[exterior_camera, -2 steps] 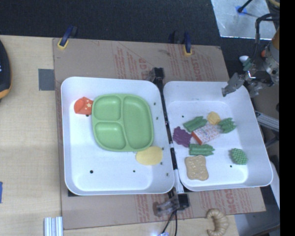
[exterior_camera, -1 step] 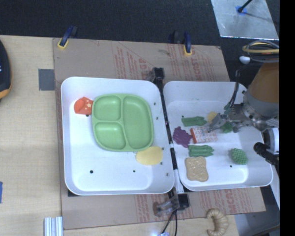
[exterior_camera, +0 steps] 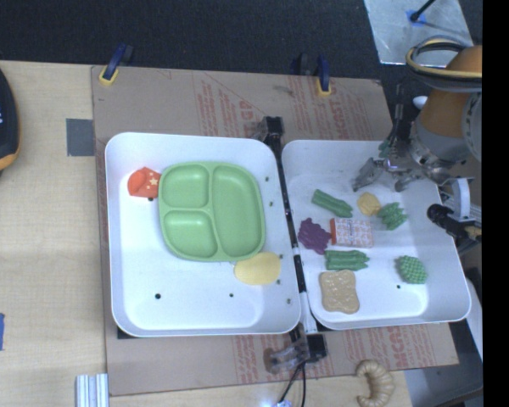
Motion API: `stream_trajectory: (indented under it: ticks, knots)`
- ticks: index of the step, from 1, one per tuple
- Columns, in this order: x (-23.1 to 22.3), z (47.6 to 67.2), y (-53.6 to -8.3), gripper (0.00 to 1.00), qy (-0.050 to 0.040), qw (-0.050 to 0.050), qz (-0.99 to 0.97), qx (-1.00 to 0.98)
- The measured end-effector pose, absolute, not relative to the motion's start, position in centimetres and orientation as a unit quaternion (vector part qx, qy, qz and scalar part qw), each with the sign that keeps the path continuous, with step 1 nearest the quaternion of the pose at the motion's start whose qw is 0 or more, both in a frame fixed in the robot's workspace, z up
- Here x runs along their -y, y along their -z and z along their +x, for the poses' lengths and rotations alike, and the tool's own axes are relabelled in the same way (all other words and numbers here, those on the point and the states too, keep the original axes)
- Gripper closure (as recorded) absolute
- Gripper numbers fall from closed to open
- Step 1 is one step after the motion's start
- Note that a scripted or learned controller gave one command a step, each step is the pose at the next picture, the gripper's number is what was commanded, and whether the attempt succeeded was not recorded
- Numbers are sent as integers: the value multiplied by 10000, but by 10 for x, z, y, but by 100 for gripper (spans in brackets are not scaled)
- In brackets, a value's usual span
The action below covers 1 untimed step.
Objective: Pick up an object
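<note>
the tool (exterior_camera: 382, 170) sits in the upper right of the frame, over the top part of the right bin (exterior_camera: 454, 303), its fingers spread apart with nothing between them. the nearest thing is a small yellow piece (exterior_camera: 369, 203), just below the tool and slightly to the left in the frame; a long green piece (exterior_camera: 332, 202) lies to the lower left of the tool, its long axis slanting from upper left down to lower right. a green leafy piece (exterior_camera: 392, 216) rests just right of the yellow one. farther down come a pink-and-white packet (exterior_camera: 353, 231), a purple piece (exterior_camera: 314, 235), a green block (exterior_camera: 346, 259), a tan waffle-like piece (exterior_camera: 338, 291) and a round green piece (exterior_camera: 411, 269). the yellow piece looks the likeliest pick, calling for a short drop downward in the frame. the left bin (exterior_camera: 127, 303) holds a green divided tray (exterior_camera: 212, 210), a red piece (exterior_camera: 142, 182) and a pale yellow piece (exterior_camera: 258, 269), all well apart from the tool.
</note>
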State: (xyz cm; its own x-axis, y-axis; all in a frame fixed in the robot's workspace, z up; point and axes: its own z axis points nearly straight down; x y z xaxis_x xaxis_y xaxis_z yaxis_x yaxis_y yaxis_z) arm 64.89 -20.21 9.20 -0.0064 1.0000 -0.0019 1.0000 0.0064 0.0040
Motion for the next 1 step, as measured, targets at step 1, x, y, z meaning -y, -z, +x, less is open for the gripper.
stream_trajectory:
  ticks: [1]
  knots:
    - [127, 613, -197, 0, -19, 3, 7037, -7105]
